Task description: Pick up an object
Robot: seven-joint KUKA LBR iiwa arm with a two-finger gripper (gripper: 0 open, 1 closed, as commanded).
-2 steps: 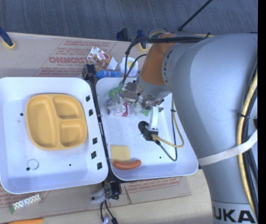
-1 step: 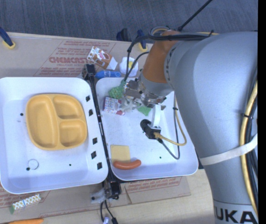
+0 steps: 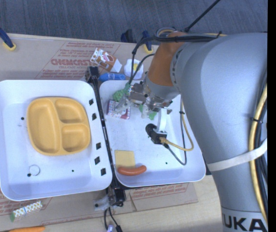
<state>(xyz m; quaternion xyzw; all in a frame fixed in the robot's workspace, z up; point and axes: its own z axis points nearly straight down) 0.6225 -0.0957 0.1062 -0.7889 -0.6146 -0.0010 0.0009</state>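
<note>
My gripper (image 3: 138, 100) hangs low over the back of the right bin (image 3: 176, 170), below the orange wrist band. Just to its left lies a small red-and-white packet (image 3: 118, 109) with a green leafy item (image 3: 120, 94) behind it. Another green piece (image 3: 152, 114) shows right beneath the gripper body. Near the bin's front lie a yellow cheese slice (image 3: 124, 157) and a reddish sausage (image 3: 131, 169). The left bin (image 3: 12, 178) holds a yellow divided plate (image 3: 59, 125).
A black and yellow cable (image 3: 169, 146) loops from the wrist across the right bin's floor. Behind the bins on the cardboard stand a small carton (image 3: 102, 58), a blue item (image 3: 111, 76) and a white cup (image 3: 133, 66). The arm covers the right side.
</note>
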